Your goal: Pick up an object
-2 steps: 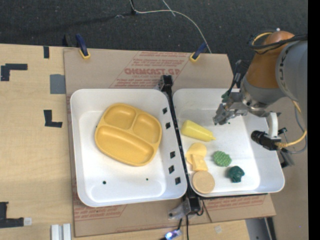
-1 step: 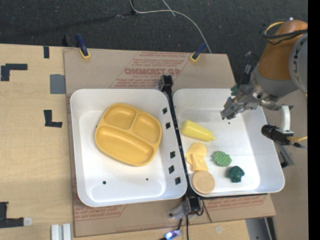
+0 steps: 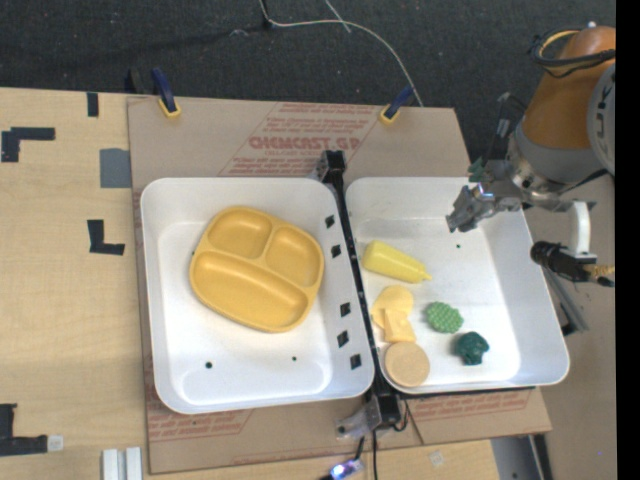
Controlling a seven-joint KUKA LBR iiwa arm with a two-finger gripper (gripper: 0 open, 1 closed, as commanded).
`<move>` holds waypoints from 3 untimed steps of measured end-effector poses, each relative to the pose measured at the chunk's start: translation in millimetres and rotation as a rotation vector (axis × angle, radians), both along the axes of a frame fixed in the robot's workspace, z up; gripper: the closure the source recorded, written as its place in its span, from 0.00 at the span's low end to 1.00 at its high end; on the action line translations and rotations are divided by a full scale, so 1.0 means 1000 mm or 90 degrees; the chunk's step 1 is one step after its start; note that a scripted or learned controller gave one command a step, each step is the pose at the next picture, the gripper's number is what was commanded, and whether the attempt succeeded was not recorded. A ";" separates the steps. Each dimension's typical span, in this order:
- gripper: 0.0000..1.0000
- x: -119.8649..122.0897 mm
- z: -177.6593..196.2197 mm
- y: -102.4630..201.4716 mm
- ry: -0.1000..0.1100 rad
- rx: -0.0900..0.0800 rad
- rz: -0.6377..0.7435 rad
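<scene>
The tool (image 3: 466, 211) hangs over the right bin (image 3: 500, 268); whether it is parted or closed, I cannot tell. Down-left of it lies a yellow corn cob (image 3: 394, 261), with a green toy (image 3: 443, 317) farther below.

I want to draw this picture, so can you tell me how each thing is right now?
yellow divided plate: lying flat in the left bin, right side up.
yellow corn: lying on its side in the right bin.
pale yellow piece: lying flat.
round tan disc: lying flat.
light green piece: resting loose.
dark green piece: resting loose.
pincer: above the right bin, holding nothing.
</scene>
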State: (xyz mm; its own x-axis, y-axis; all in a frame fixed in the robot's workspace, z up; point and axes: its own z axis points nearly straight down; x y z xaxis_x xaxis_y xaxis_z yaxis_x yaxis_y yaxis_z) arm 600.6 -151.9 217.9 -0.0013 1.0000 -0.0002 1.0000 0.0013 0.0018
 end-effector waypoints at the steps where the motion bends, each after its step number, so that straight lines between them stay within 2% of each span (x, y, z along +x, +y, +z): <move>1: 1.00 0.003 -0.010 0.053 0.002 0.001 0.003; 2: 1.00 0.007 -0.018 0.106 0.003 0.001 0.003; 3: 1.00 0.016 -0.003 0.158 0.001 0.001 0.004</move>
State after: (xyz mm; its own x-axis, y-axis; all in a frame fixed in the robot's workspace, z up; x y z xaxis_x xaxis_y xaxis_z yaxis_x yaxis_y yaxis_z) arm 617.0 5.7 214.9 -0.0069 1.0000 0.0014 1.0000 0.0069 0.0000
